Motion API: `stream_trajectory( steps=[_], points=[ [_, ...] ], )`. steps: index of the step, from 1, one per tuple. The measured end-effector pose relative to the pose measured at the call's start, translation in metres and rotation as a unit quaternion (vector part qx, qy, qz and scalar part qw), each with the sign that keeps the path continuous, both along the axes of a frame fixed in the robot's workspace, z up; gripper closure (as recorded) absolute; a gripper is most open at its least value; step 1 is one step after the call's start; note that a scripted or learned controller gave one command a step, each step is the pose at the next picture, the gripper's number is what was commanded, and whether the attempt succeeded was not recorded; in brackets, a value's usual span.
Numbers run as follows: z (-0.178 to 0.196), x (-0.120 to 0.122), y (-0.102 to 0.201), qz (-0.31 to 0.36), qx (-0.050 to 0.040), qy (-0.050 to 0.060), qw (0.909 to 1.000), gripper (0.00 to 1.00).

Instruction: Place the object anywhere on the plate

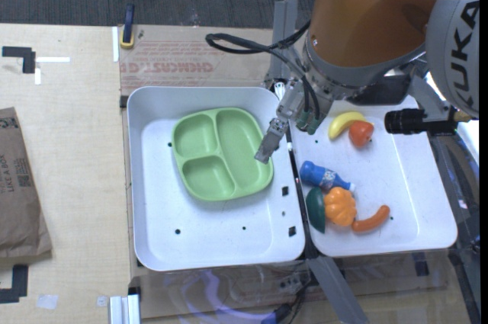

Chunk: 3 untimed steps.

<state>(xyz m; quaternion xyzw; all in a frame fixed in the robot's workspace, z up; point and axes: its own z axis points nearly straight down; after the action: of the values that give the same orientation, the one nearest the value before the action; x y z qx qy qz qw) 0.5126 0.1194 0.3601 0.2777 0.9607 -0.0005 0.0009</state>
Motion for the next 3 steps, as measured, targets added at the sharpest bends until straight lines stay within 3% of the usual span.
stream_trajectory(
  steps=[1,2,3],
  points=[
    [0.0,0.0,0.0,0.0,0.0,0.0,1.0,0.0],
    [-0.163,-0.001,-0.04,-0.034,0.0004,0.002,0.9994,0.0],
    [-0.154,0.0,-0.041,-0.036,0.0004,0.001,0.9993,1.0]
  ],
)
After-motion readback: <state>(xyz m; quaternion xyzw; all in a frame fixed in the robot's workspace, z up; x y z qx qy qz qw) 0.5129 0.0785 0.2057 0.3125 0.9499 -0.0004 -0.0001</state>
